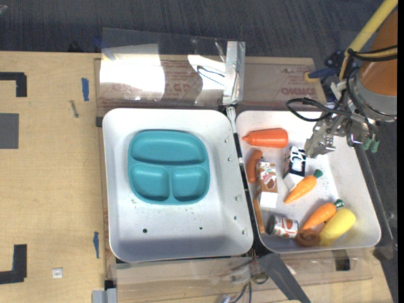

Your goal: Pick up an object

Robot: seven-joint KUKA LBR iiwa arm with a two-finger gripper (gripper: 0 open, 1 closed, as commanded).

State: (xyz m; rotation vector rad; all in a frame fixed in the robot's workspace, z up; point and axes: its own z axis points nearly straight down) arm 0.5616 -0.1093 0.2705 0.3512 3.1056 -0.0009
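The right bin holds several toy foods: an orange carrot at the back, a smaller carrot in the middle, another carrot beside a yellow lemon at the front right, a brown sausage, small printed boxes and a black-and-white box. My gripper hangs over the bin's back right part, just right of the black-and-white box, with nothing visibly between its fingers.
The left bin bears a teal divided plate. A small can lies at the right bin's front. Clear plastic sheeting lies behind the bins. Cables trail from the arm at the right.
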